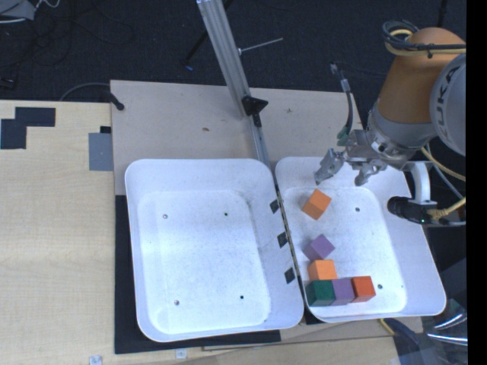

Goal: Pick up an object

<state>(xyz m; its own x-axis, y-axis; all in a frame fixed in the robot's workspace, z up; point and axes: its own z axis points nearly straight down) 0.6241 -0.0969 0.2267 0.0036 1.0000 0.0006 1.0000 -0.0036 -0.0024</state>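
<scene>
Your grey two-finger gripper (346,172) hangs open, holding nothing, over the right white bin's (415,280) far edge, near a tilted orange cube (316,204).

Two bins sit side by side on the desk (183,120). The right bin (411,280) holds six blocks. Four blocks (338,284) cluster at its near left corner.

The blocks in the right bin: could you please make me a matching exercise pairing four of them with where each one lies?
Blocks, all in the right bin:
1. green block
2. lone orange block
3. upper purple block
4. red-orange block

Places:
A. right end of the bottom row
B. nearest the end effector
C. left end of the bottom row
D. mid-bin, above the cluster

Pairs: 1-C, 2-B, 3-D, 4-A
</scene>
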